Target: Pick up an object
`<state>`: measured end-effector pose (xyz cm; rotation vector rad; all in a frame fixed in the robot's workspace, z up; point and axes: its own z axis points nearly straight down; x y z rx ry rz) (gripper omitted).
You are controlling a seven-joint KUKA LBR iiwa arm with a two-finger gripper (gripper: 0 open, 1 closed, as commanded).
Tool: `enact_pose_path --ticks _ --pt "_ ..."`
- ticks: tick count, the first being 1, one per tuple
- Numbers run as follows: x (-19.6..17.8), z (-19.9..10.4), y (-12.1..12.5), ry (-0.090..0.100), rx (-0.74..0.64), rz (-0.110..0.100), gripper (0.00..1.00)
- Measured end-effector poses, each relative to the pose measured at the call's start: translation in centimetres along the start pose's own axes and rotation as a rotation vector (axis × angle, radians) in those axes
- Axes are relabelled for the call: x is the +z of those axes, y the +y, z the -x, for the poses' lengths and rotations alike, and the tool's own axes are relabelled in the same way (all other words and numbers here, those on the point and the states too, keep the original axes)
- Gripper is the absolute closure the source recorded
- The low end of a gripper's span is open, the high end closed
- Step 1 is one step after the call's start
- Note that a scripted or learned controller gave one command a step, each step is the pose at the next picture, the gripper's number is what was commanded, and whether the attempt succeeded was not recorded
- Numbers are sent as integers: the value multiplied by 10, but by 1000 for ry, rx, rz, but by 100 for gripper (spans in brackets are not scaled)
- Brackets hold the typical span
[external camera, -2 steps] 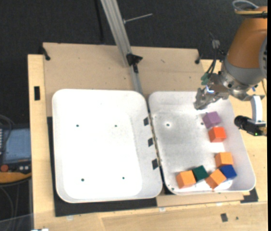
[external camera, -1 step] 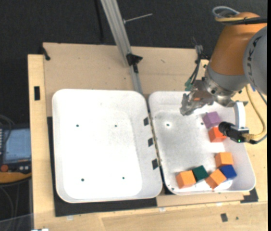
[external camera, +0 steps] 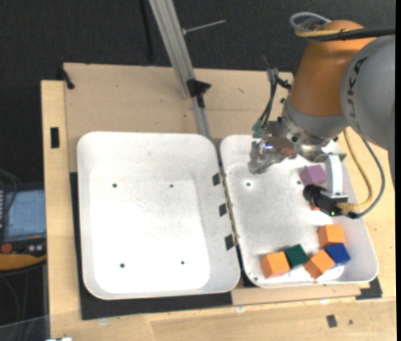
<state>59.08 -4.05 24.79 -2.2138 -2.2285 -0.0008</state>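
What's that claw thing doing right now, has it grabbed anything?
Gripper: cannot be told; it hovers over the right bin, away from the blocks.

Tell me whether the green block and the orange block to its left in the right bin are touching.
Touching. The camera view shows the green block pressed against the orange block at the near wall of the right bin, with no white gap between them.

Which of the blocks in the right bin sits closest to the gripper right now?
The purple block, alone near the bin's far right side, just right of the gripper. The orange, green and blue blocks are clustered along the near edge, much farther away.
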Motion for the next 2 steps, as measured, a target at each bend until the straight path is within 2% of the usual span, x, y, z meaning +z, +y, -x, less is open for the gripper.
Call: enact_pose_path --ticks 2 --pt "-8 -94 -11 2 -2 -4 100"
